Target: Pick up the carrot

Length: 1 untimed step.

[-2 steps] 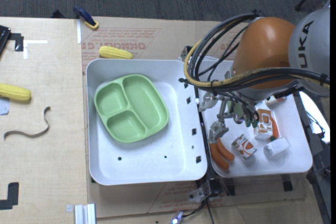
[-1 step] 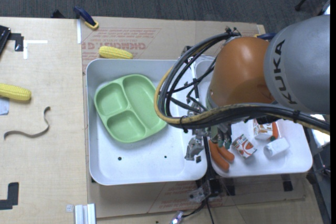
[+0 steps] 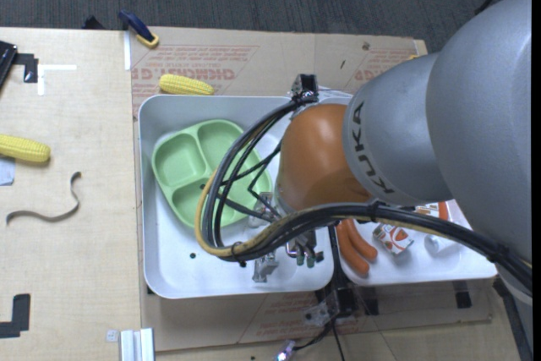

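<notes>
The carrot point(image 3: 355, 249) lies in the right bin point(image 3: 473, 270), close against that bin's left wall and toward its near edge. It shows as orange lengths side by side, the long axis running from the wall slantwise toward the near edge; whether it is one piece or two I cannot tell. Just right of it sits a small red-and-white packet point(image 3: 394, 237). The hand point(image 3: 283, 254) hangs over the left bin point(image 3: 161, 266), near its near-right corner, so the carrot is just beyond the dividing walls to the hand's right. Cables cover the hand, and I cannot tell how it is set. A green tray point(image 3: 190, 165) fills the left bin's far-left part.
</notes>
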Each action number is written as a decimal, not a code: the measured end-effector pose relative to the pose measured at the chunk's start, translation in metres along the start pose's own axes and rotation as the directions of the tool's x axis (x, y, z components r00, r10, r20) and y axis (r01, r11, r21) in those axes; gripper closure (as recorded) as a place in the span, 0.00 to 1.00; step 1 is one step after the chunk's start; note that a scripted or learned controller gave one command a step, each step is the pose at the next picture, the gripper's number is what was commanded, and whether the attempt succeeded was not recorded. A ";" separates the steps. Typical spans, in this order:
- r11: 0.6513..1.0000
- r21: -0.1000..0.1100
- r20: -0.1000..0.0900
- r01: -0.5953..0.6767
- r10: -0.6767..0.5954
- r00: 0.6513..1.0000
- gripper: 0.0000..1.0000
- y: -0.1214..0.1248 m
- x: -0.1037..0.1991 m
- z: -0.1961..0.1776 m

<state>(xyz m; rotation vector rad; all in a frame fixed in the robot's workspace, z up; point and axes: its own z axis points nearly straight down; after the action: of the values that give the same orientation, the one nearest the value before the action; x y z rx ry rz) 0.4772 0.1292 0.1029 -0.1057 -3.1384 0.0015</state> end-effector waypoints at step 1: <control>0.999 0.003 -0.002 -0.047 0.047 0.999 0.00 0.037 -0.072 0.013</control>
<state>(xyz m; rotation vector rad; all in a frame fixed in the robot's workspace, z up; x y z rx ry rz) 0.5513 0.1616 0.0902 -0.1794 -3.1329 0.0063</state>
